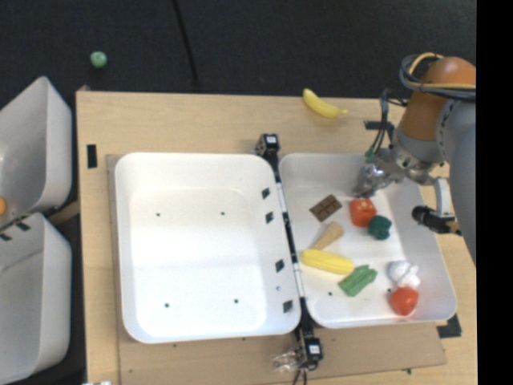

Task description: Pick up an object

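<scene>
- Arm (433, 111) enters from the right, orange band at top right, wrist angled down over the upper part of the right bin (309, 175).
- Gripper (367, 184) sits low over the bin's upper area, just above the tomato (362, 211). Too small and blurred to read; cannot tell how far it is spread or whether it has hold of anything.
- Nothing seen lifted; all items look to lie on the bin floor.
- Right bin contents: brown block (325, 208) near the centre-left; tomato just right of it; dark green piece (379, 228) touching or just beside the tomato on its lower right.
- Tan wedge (327, 236) below the brown block; corn (326, 261) just below the wedge, lying across.
- Green pod (357, 280) at the corn's right end, tilted.
- White item (403, 273) near the right wall, a red item (404, 300) just below it.
- Left bin (128, 215) beside it, sharing the middle edge.
- Banana (323, 105) on the bench (200, 119), above the right bin, outside it.
- Small green ball (98, 58) on the dark floor, top left, well apart from the bench.
</scene>
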You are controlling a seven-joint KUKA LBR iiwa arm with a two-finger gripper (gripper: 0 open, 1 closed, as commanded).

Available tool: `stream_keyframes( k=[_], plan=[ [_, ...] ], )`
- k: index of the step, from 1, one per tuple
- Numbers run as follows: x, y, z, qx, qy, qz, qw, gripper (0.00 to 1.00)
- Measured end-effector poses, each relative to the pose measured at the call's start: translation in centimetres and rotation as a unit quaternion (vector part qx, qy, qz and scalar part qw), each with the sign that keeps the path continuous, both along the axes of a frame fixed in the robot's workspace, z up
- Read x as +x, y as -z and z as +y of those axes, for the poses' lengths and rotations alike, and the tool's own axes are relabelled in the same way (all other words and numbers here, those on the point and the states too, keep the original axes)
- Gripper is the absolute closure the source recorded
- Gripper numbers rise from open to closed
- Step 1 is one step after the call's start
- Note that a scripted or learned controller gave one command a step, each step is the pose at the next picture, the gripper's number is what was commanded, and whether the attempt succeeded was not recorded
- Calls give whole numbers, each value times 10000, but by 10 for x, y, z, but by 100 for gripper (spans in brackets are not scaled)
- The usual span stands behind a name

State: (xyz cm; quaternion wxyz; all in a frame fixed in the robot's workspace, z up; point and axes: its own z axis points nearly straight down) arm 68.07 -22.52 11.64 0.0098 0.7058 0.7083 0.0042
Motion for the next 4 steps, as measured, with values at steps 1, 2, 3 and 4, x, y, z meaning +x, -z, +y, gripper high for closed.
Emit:
stream_keyframes(
  k=[1, 2, 3, 4],
  plan=[
    [0, 0, 0, -1, -2, -10, 10000, 0],
    [2, -14, -2, -29, -9, -60, 10000, 100],
    [1, -29, 1, -18, -7, -9, 10000, 100],
    [-16, -7, -3, 5, 0, 7, 10000, 100]
  ],
)
